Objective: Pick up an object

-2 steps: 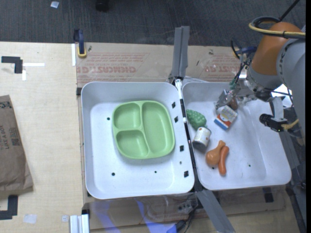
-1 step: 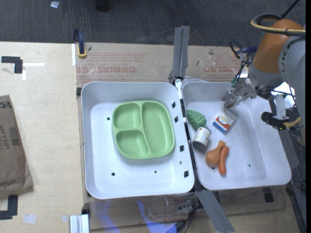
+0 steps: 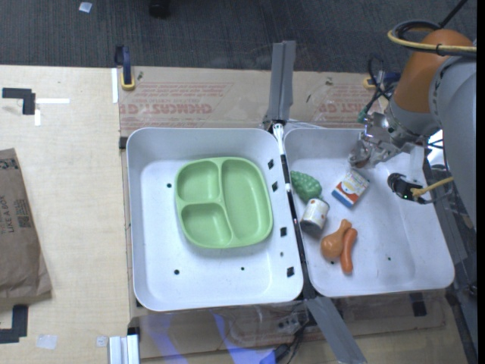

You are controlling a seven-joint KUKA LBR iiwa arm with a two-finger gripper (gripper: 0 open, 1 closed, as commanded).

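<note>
A: Where does the arm (image 3: 447,89) stand?

B: It comes in from the right at the far corner of the right bin (image 3: 402,271). The orange band (image 3: 418,78) sits high, and below it the wrist bends down and to the left, so the tool (image 3: 369,152) hangs over the bin's far end, close to the back wall.

A: Is the tool open?

B: I cannot tell how far it is open. It is small and cluttered from this angle, and I see nothing that I could say is in its grip.

A: What lies near it?

B: A small white carton (image 3: 351,189) with blue and orange on it lies tilted just below the tool. I cannot tell whether they touch. Left of the carton, by the wall between the bins, is a bumpy green lump (image 3: 305,184). A little can (image 3: 314,213) lies on its side just beside it, and an orange toy (image 3: 340,244) lies nearer the front.

A: And the left bin (image 3: 151,264)?

B: It holds a green divided plate (image 3: 224,202), lying flat, well apart from the tool. Both bins sit side by side on the desk (image 3: 68,127).
</note>
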